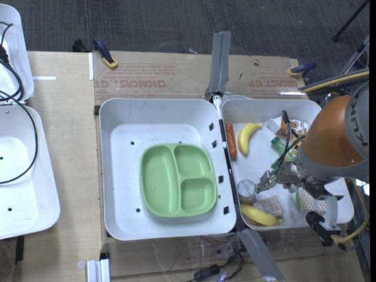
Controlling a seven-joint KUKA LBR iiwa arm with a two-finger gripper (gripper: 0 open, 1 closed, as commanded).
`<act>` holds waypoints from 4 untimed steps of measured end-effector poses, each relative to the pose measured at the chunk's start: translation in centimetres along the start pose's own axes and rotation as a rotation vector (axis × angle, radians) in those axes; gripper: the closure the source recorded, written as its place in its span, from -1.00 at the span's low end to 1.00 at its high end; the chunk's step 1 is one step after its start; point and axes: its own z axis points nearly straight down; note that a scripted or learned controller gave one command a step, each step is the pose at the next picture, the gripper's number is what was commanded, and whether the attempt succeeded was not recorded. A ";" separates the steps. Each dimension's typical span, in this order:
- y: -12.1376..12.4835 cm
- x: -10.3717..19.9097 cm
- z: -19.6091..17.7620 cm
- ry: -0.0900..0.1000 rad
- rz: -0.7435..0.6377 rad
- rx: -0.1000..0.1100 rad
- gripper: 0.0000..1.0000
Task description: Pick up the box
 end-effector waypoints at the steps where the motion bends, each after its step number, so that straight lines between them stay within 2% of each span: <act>1: 1.4 -3.5 1.8 0.004 0.052 0.000 -1.00; 2: 3.5 0.0 1.8 0.004 0.113 0.001 -1.00; 3: -0.1 -0.1 1.8 0.004 0.171 0.001 -1.00; 4: -0.1 -0.2 1.0 0.004 0.173 0.003 1.00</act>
